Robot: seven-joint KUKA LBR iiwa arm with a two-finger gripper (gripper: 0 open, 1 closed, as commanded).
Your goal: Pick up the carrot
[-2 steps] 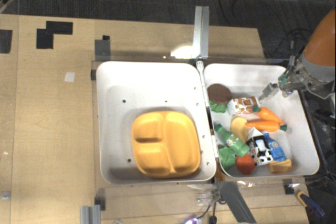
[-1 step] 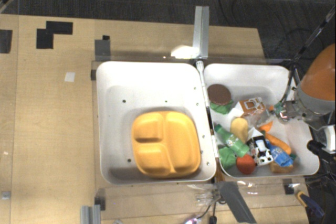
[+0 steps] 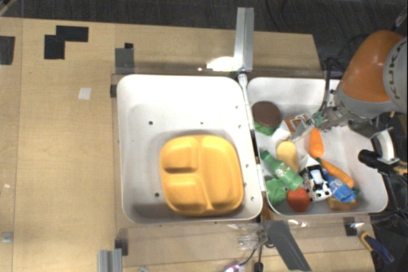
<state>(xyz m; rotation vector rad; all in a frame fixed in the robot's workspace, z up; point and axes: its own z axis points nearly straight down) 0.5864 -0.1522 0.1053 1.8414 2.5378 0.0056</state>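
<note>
Camera view | pincer (image 3: 317,125) at carrot (image 3: 315,143) top, right bin (image 3: 363,156) | opening: can't tell

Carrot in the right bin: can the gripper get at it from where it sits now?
Probably yes. The carrot lies on top near the bin's middle, nothing over it, and the gripper hangs just above its upper end. The yellow lemon-like fruit beside it sits apart.
</note>
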